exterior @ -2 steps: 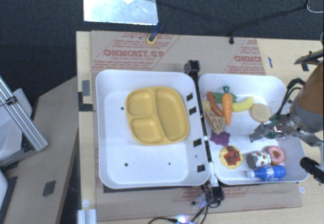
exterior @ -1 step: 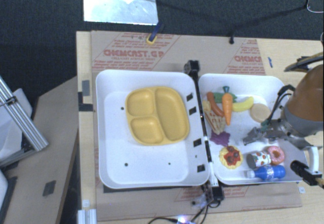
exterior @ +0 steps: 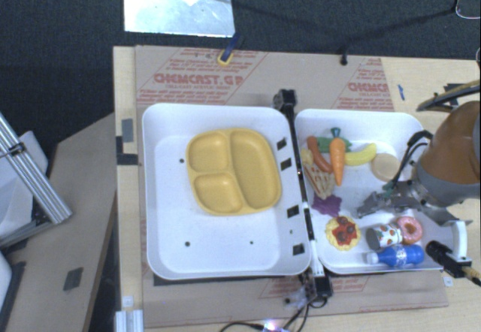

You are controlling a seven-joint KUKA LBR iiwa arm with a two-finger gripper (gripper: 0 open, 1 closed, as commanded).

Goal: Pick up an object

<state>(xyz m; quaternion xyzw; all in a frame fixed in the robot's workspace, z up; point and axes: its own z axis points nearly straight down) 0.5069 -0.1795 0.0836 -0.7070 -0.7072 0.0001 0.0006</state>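
Lying in the right bin (exterior: 402, 122) are small glossy plastic toy foods: one carrot (exterior: 337, 158), one banana (exterior: 362, 153), one round pizza (exterior: 343, 233), one pink doughnut (exterior: 410, 229), one blue bottle (exterior: 396, 255), one waffle (exterior: 323, 181) and a purple scrap (exterior: 328, 205). Right of the pizza, above the bin floor, sits the gripper (exterior: 376, 206), with nothing visibly between its tips; I cannot tell its grip state. Left of the pizza, the left bin (exterior: 161, 173) bears one yellow three-part plate (exterior: 231, 170), smooth and rounded.
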